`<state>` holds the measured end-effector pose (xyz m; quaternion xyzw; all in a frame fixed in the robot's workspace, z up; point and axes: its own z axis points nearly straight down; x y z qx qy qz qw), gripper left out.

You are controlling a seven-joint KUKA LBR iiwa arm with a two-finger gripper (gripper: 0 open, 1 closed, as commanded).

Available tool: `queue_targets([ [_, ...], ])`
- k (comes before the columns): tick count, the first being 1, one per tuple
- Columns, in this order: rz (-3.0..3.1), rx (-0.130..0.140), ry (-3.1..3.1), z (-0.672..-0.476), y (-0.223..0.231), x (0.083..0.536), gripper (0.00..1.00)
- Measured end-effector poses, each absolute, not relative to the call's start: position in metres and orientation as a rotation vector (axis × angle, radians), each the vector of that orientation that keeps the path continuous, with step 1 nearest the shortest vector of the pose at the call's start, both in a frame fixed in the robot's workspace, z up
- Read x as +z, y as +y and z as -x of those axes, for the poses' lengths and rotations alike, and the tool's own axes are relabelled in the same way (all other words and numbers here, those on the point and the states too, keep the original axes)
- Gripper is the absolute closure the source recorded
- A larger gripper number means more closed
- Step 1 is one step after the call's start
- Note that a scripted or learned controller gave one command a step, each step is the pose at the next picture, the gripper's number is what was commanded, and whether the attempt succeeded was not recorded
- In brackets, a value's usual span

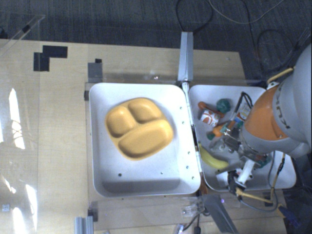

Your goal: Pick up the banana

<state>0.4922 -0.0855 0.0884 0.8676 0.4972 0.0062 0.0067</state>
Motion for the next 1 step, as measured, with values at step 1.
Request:
queue_targets([
  [1,-2.712,0.024,1.559,-0.4945,-0.0848,0.0982,1.00],
])
